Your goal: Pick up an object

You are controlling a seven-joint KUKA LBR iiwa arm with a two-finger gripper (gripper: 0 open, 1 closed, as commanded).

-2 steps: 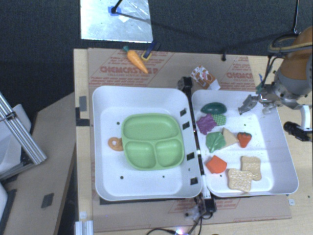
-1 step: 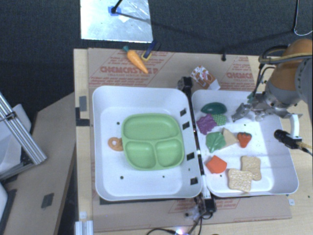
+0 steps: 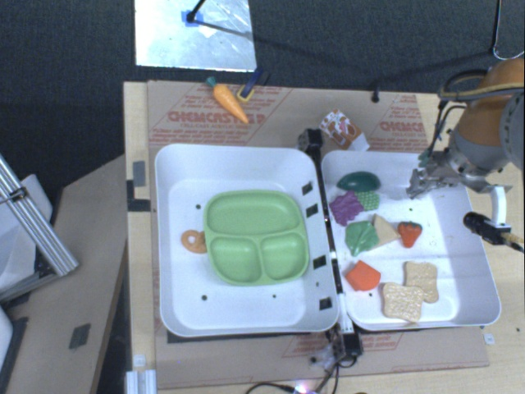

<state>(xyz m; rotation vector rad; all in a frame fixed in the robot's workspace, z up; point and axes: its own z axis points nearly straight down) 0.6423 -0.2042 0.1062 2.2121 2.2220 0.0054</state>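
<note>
The grey, orange-banded arm (image 3: 484, 121) hung above the right white bin (image 3: 467, 257); its gripper (image 3: 426, 177), finger state indiscernible, held nothing visible. Plastic play foods, among them an orange-red block (image 3: 362, 276), lay unpicked; the grasp remained undone.

Left bin (image 3: 176, 179): holds green tray (image 3: 253, 236), pretzel (image 3: 194, 241) just beside it.
Cardboard (image 3: 279, 105): under both bins; carrot (image 3: 229, 102) on its far edge.
Foil sheet (image 3: 194, 21): beyond bench, on dark floor.
</note>
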